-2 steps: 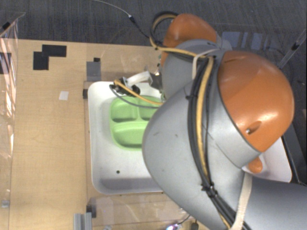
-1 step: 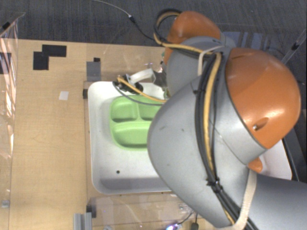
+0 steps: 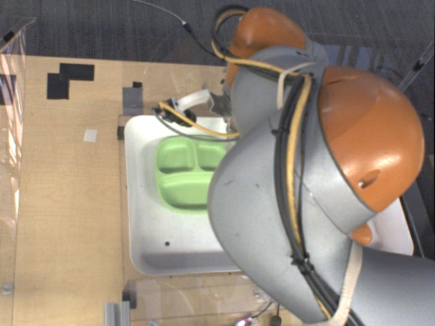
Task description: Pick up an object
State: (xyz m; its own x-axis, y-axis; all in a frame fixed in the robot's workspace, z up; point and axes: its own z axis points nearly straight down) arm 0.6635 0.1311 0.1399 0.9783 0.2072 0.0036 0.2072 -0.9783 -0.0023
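Camera view: green divided tray (image 3: pixel 185 172) in white bin (image 3: pixel 146 250)

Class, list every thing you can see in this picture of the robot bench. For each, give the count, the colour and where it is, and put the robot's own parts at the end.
Bin: one in clear sight, white, shallow, on the bench left of the arm; a white corner at the right edge may be the second.
Divided tray: one, light green, lying in the bin's upper half, its right part hidden behind the arm.
Bench: one, pale wood, under the bin and stretching to the left.
Black marks: a stepped black shape near the bench's upper left corner.
Floor: dark grey, across the top.
Robot arm: one, grey with orange sections, covering the right half, with yellow and black cables along it.
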